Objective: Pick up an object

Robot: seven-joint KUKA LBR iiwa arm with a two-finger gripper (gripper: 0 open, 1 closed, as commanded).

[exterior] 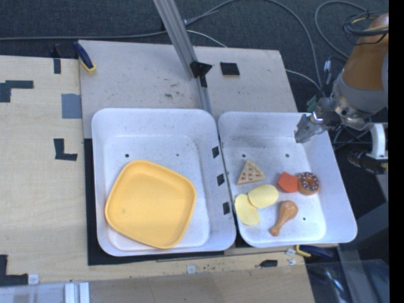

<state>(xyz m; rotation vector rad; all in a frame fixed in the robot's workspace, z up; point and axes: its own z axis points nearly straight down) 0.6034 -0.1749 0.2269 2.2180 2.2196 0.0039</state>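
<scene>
Right bin (334,229): wedge (250,172), two yellow pieces (255,202), drumstick (285,216), red piece (288,182), donut (308,183). All untouched. Your gripper (307,129) hovers at the bin's far corner, carrying nothing; opening unclear. Pick not begun.

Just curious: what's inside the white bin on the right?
Toy food in the right bin: a triangular slice, two yellow pieces, a drumstick, an orange piece and a donut. Whatever lies beneath them is hidden.

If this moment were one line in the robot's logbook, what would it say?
tool above right bin far corner | nothing held | toy food untouched at near side | yellow plate in left bin
</scene>
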